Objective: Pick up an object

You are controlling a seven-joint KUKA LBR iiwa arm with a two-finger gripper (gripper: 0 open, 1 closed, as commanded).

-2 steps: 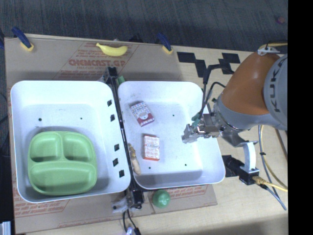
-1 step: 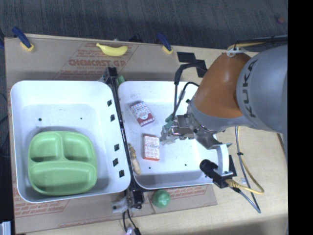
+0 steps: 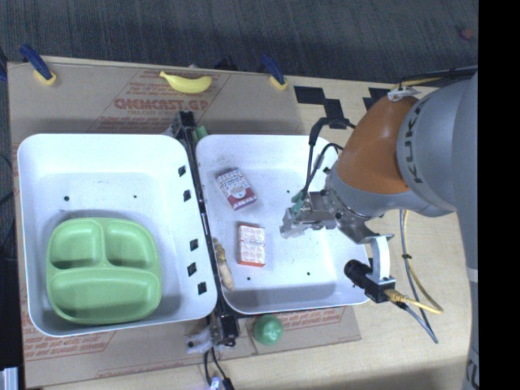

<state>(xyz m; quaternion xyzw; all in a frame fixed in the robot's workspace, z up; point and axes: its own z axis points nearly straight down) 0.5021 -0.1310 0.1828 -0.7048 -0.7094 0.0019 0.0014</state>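
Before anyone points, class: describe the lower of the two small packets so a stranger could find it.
Find the right-hand white bin. Two small packets lie in its left half; the lower packet sits nearer the front edge. It is pale orange and upright, while its neighbour, the upper packet, is red and tilted.

We can read red letters, "CHEMCAST GP", on the brown cardboard (image 3: 122, 104) under the bins. The grey arm (image 3: 439, 149) has big letters that look like "KU". The two small boxes (image 3: 235, 188) (image 3: 251, 244) have print, but it's too tiny to read.
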